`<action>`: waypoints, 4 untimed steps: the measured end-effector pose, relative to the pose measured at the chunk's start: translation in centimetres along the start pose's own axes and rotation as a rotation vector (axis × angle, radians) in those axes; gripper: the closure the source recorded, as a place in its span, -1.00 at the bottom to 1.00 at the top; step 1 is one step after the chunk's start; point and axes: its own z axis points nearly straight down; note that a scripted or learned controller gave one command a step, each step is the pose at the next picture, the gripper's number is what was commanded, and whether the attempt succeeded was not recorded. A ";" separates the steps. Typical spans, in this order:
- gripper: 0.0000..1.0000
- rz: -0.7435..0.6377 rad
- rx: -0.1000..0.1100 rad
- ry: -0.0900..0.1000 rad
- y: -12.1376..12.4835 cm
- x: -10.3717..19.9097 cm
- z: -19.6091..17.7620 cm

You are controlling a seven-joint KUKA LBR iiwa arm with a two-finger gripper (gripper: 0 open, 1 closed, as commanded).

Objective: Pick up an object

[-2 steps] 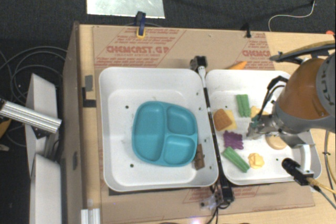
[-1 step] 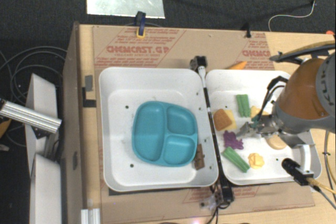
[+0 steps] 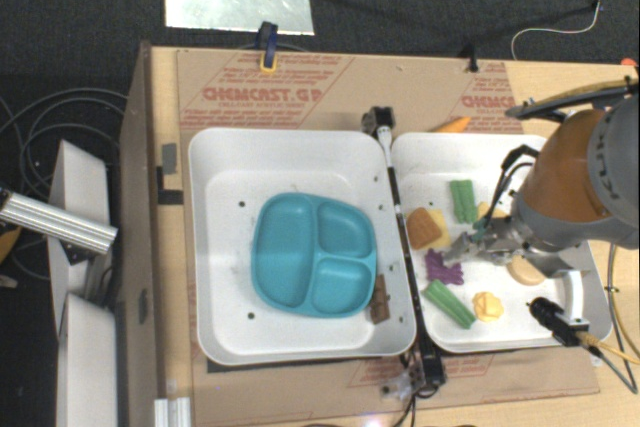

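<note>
The right bin (image 3: 430,150) holds several small items. Among them are a green block (image 3: 462,200), a tan-orange chunk (image 3: 425,227), a purple piece (image 3: 443,268), a green stick (image 3: 448,304), a yellow lump (image 3: 487,305) and a pale round piece (image 3: 524,270). My gripper (image 3: 466,245) hangs low over the middle of this bin, just above and right of the purple piece and right of the tan-orange chunk. Nothing can be seen held in it.
A blue divided plate (image 3: 315,255) lies in the left bin (image 3: 215,215), with a small brown item (image 3: 380,299) by that bin's right wall. An orange piece (image 3: 453,125) lies on the cardboard behind the right bin. The arm covers the right bin's right side.
</note>
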 end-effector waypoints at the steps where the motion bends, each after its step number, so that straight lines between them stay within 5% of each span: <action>1: 1.00 0.002 -0.004 0.001 0.1 0.1 -1.2; 2: -1.00 0.002 -0.004 0.001 0.1 0.1 -1.2; 3: -1.00 0.004 0.003 -0.001 -3.0 1.2 0.0; 4: -1.00 0.000 -0.004 -0.004 1.1 0.1 -0.1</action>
